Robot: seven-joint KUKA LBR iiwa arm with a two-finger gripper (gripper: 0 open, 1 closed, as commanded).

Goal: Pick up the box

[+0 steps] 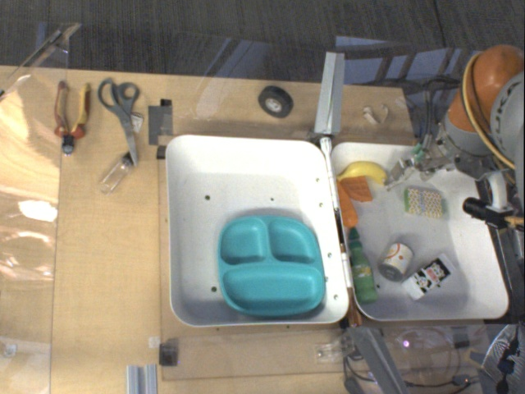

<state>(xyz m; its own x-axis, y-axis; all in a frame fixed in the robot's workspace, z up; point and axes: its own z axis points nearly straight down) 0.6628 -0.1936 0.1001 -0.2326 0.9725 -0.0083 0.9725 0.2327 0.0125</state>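
A small black and white box (431, 276) lies flat in the right bin (476, 302), near its front, just right of a white ball with red marks (397, 259). A flat speckled green and pink pad (425, 201) lies further back in the same bin. My gripper (408, 169) hangs over the bin's back part, between the yellow banana (363, 171) and the speckled pad, pointing left. It stands well behind the box and apart from it. Nothing shows between the gripper and the box.
An orange wedge (356, 190) and a green bottle (361, 268) lie along the right bin's left wall. A teal divided tray (271, 265) sits in the left bin (205, 179). Scissors (123, 109), pliers (69, 113) and a tape roll (276, 101) lie on the bench behind.
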